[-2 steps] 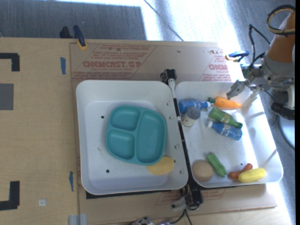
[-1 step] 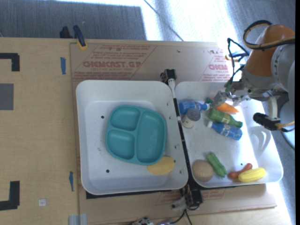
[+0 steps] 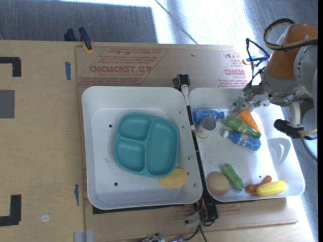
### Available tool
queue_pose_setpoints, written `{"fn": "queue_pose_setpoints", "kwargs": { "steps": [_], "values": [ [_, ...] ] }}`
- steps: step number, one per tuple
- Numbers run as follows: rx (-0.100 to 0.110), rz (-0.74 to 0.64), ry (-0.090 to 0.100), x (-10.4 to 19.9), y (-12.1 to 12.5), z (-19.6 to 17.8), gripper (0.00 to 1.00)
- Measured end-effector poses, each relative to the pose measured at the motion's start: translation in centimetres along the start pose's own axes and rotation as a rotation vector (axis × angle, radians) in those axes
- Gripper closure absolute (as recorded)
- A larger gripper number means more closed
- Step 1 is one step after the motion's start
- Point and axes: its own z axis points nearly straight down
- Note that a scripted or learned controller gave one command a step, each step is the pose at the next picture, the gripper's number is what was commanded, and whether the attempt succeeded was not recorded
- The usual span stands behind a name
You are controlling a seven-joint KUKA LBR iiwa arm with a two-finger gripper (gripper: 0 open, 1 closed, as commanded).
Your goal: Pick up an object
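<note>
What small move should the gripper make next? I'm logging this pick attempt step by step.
Probably a short straight descent. The gripper sits low over the right bin, right at the orange carrot and green bottle, but nothing shows between its fingers, so no grasp is confirmed.

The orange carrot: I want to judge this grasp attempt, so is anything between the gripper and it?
Nothing visible does. The gripper sits at the carrot top end, with a green bottle lying against the carrot's lower-left side.
</note>
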Motion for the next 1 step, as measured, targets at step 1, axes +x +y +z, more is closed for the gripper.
{"fn": "queue_pose_setpoints", "kwargs": {
  "steps": [1],
  "values": [
    [0.005,0.313,0.001,3.88,-0.63,-8.14,1.00]
  ]
}}
